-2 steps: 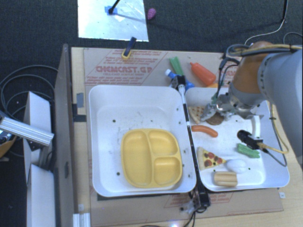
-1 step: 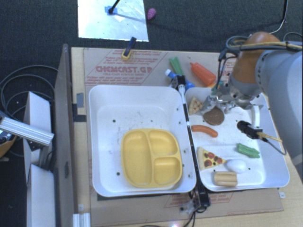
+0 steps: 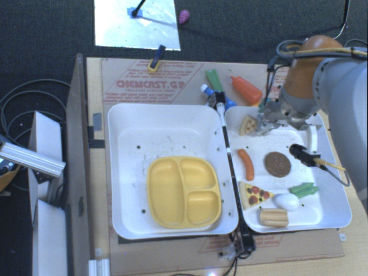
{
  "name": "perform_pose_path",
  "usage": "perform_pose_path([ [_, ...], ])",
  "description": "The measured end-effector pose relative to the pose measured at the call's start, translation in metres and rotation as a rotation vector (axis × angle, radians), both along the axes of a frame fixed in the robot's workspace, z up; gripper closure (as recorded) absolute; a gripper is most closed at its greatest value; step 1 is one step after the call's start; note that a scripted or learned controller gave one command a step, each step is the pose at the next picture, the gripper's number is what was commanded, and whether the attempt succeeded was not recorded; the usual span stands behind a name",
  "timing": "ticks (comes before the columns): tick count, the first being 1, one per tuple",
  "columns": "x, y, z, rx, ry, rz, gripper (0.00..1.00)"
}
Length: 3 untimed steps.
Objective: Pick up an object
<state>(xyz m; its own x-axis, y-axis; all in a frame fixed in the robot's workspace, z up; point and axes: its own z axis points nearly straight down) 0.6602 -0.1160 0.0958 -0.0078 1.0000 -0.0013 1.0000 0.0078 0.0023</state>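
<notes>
Your gripper (image 3: 261, 122) hangs upper right over the right white bin (image 3: 339, 211) — whether it grips, you cannot tell. Just beside it lies the small tan cheese-wedge toy (image 3: 248, 125) — light, stiff plastic; pinch its flat sides.

Grey arm with orange band (image 3: 307, 73) enters from frame right, gripper (image 3: 265, 122) low at right white bin's (image 3: 336, 209) upper left, beside a tan cheese wedge (image 3: 248, 125); red sausage (image 3: 246, 164), brown round patty (image 3: 278, 164), pizza slice (image 3: 255, 195), white egg (image 3: 286, 201) lower down; left white bin (image 3: 129, 154) holds yellow divided plastic tray (image 3: 184, 191).
</notes>
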Motion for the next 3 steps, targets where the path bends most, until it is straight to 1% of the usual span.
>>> perform_pose_path([
  [1,-0.008,-0.051,0.026,-0.002,-0.003,-0.01,1.0],
  [2,-0.007,-0.048,0.024,0.0,-0.001,-0.005,0.0],
  [3,-0.07,-0.02,-0.014,0.004,0.009,-0.007,0.0],
])
